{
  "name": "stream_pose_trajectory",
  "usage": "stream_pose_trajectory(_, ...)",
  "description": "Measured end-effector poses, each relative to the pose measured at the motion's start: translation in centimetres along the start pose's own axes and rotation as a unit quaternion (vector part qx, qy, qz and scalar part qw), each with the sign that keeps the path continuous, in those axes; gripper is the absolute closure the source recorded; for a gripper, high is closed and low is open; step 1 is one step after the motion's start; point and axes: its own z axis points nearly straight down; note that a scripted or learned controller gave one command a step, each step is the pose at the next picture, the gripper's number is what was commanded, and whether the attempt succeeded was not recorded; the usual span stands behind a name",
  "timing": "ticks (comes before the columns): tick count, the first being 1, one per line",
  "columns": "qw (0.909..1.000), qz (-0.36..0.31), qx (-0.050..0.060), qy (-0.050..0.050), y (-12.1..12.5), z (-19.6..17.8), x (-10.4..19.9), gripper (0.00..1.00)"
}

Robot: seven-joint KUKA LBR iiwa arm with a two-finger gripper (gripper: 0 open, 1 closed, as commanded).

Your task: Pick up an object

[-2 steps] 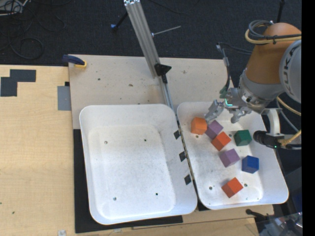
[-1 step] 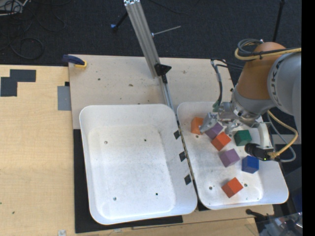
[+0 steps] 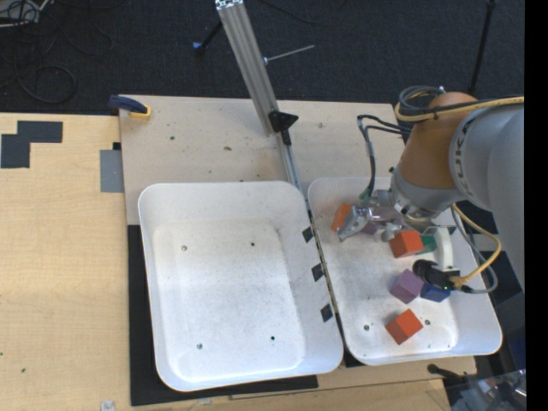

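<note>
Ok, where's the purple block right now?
The purple block lies in the right bin, toward its right side, touching a dark blue block and just above the orange-red cube near the front edge.

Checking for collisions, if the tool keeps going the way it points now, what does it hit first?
Most likely the orange block right at the tool tip, near the right bin left wall; depth is hard to judge.

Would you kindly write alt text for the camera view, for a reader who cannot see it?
A grey robot arm reaches from the right into the right white bin, its gripper low beside an orange block near the bin's far left. Further orange, purple and blue blocks lie in that bin; the left white bin sits alongside.
</note>
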Motion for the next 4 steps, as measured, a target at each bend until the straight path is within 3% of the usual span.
stream_pose_trajectory(1,1.0,0.001,0.001,0.0,0.0,2.2,0.0,0.0)
stream_pose_trajectory(2,1.0,0.004,0.002,0.001,0.0,1.2,-0.1,1.0)
stream_pose_trajectory(4,1.0,0.001,-0.001,0.0,-0.4,-9.2,-0.8,1.0)
